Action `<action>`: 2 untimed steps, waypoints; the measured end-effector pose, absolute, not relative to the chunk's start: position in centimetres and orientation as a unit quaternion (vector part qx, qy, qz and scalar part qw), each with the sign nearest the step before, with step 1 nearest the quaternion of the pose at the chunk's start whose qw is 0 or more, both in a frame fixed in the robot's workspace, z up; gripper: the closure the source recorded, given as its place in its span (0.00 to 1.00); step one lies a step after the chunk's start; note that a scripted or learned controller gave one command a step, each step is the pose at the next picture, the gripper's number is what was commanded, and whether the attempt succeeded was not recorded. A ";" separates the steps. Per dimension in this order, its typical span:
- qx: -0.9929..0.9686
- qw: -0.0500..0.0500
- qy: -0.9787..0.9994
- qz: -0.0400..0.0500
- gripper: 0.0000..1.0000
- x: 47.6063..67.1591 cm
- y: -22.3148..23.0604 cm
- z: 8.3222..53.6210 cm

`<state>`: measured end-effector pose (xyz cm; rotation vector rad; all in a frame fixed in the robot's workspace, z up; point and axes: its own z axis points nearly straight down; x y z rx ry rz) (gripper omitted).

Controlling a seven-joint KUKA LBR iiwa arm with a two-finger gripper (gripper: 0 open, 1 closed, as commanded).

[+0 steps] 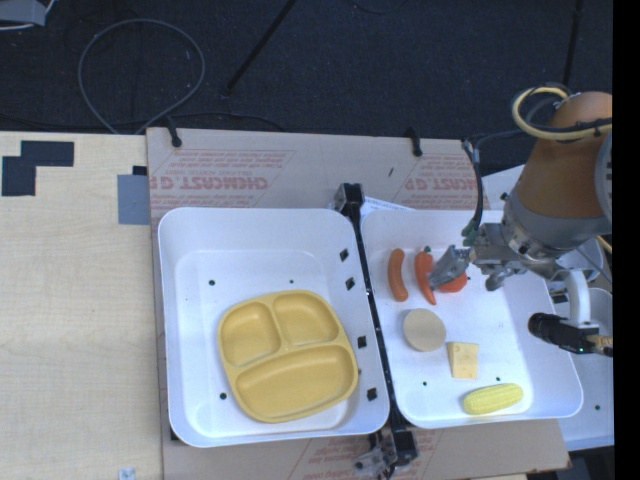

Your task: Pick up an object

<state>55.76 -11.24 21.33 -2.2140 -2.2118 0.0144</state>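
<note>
Right now the grey arm with its orange band (570, 163) reaches in from the right, over the right white bin (545, 393). Its metal two-finger gripper (452, 266) hangs low at the top part of that bin. The fingers sit right at a red-orange toy carrot (432, 279), and it looks like they may be pinching it, but the view is too blurry there to be sure.

Just left of the carrot lies a long orange toy sausage (399, 274), close beside it but not touching. Below them rests a round tan disc like a cookie (424, 329). Near it, down and to the right, sits a small yellow cheese block (463, 359). A yellow toy corn cob (492, 398) lies near the front edge of the bin.

The left white bin (190, 243) holds a yellow plastic plate with three sections (287, 354). Both bins rest on a brown cardboard sheet (260, 173) on a pale wooden bench (70, 318).
</note>
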 end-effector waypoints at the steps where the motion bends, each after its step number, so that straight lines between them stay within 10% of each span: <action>1: -0.707 0.001 -0.707 0.000 0.00 56.0 -11.3 22.0; 2: -0.707 0.004 -0.707 0.002 0.00 55.5 -11.3 15.7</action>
